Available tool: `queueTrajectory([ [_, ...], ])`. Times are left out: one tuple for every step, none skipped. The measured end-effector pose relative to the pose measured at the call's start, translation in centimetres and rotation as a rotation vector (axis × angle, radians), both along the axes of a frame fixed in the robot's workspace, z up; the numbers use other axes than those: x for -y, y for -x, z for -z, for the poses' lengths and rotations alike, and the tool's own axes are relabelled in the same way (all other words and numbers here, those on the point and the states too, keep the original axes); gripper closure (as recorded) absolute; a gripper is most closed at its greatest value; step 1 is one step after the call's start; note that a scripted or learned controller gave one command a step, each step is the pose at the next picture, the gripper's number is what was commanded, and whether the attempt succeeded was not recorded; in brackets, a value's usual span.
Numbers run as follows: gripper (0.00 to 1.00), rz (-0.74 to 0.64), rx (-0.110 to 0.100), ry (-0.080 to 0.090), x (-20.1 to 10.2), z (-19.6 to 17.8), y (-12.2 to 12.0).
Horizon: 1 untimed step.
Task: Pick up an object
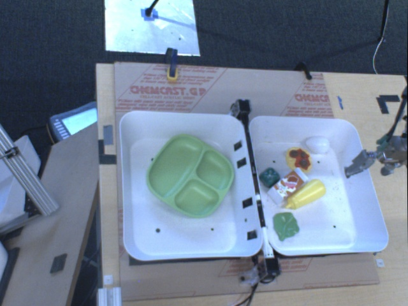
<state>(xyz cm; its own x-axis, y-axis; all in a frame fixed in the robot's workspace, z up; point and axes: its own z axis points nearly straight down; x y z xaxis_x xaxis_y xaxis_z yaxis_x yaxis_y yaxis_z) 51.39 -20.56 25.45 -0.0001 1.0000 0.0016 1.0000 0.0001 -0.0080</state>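
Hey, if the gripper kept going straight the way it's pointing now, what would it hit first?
Probably the yellow bottle. The gripper at the right bin's edge points left and slightly down in the picture; its height is unclear, so it may pass above.

Green divided plate (190, 175) in left bin (137, 234). Right bin (366, 225) holds yellow bottle (305, 194), green toys, small carton. Tool (354, 166) at right bin's right rim.

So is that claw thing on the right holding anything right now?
Gripper: at the right bin's right edge, nothing visibly in it; open or shut cannot be told.
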Motion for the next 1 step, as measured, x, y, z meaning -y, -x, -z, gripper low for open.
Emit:
queueTrajectory([
  [0.00, -0.003, 0.009, 0.002, -0.06, -0.48, -0.23],
])
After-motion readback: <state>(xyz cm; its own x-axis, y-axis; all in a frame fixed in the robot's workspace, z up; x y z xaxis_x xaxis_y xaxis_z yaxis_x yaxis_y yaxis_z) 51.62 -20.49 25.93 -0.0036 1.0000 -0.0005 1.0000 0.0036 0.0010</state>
